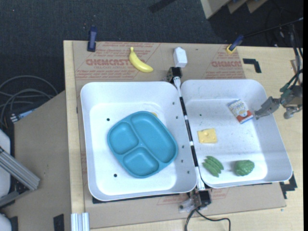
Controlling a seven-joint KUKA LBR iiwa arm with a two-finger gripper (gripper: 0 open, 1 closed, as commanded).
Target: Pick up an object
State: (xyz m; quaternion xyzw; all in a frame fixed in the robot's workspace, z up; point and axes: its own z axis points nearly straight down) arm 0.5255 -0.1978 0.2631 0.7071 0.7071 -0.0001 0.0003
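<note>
Farthest left, the left bin (94, 143) holds a blue divided tray (141, 143), lying flat and taking up most of its floor. Above it, on the table (72, 129) outside both bins, lies a yellow banana (140, 62).

In the right bin (269, 143) a yellow cheese slice (207, 136) lies near the middle. Below it are a green pea pod (212, 165) and, a little to the right and apart from it, a green broccoli piece (244, 167). Up toward the right wall lies a small white-and-red carton (239, 110), tilted.

My jaws (266, 109) sit at the right rim, just beside that carton. One finger points toward it, but I cannot tell whether my jaws are apart or together. Nothing shows between them.

I judge this to be the approach: nothing is picked yet. The carton is the nearest candidate. The next move calls for centring over it, turning to match its tilt, then descending straight so I straddle it rather than nudge it away.
</note>
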